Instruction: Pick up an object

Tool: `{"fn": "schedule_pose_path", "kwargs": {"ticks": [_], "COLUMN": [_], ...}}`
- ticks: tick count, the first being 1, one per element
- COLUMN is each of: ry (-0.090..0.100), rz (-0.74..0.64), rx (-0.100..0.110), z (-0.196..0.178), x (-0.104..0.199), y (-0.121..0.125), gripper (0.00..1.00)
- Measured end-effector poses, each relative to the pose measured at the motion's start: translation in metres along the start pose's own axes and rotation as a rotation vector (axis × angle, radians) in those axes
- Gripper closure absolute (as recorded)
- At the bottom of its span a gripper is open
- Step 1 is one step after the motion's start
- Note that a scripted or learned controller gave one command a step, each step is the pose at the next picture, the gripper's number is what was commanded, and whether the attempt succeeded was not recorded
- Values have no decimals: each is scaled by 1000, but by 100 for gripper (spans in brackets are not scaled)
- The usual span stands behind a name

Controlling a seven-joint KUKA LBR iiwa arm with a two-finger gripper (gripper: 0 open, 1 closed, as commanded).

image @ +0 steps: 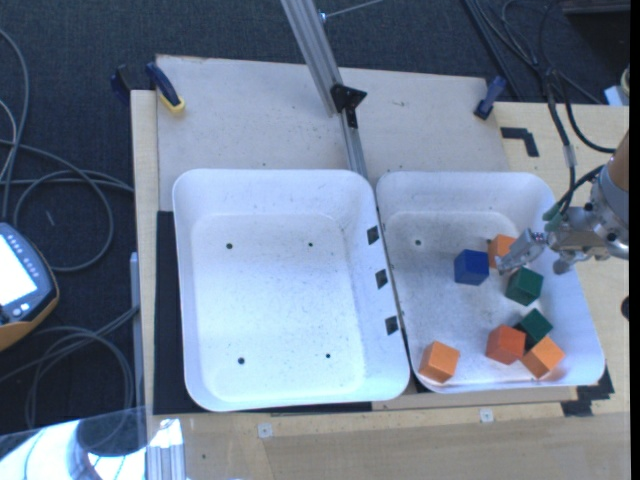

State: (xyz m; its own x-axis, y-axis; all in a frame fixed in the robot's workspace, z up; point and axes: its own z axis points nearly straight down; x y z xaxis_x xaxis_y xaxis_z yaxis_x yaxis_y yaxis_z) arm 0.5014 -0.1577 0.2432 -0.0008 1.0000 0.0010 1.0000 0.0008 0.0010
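The right bin [450,181] holds several small cubes. A blue cube [471,266] lies near its middle, with an orange cube [501,243] just behind it, partly hidden by a finger. A green cube [524,286] sits just below my gripper [537,258]. The gripper hangs over the bin's right side, reaching in from the right. Its fingers [512,254] are spread open and nothing is between them. Nearer the front lie a dark green cube [535,324], a red cube [505,344] and two orange cubes [545,357] [438,361].
The left bin [270,288] lies beside the right one, with a row of small black clips [381,278] along the shared rim. A slanted metal bar [320,48] rises from the back of the bench. Cables run along the right edge behind the arm.
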Motion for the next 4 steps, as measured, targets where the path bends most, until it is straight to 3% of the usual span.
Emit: {"fn": "schedule_pose_path", "kwargs": {"ticks": [1,2,3,4], "ry": [3,2,-4,-8], "rz": [0,-7,5,-1], "rx": [10,-4,0,-14], "z": [145,143,143,58], "x": [19,75,14,-49], "y": [15,82,75,170], "gripper": [0,0,0,0]}}
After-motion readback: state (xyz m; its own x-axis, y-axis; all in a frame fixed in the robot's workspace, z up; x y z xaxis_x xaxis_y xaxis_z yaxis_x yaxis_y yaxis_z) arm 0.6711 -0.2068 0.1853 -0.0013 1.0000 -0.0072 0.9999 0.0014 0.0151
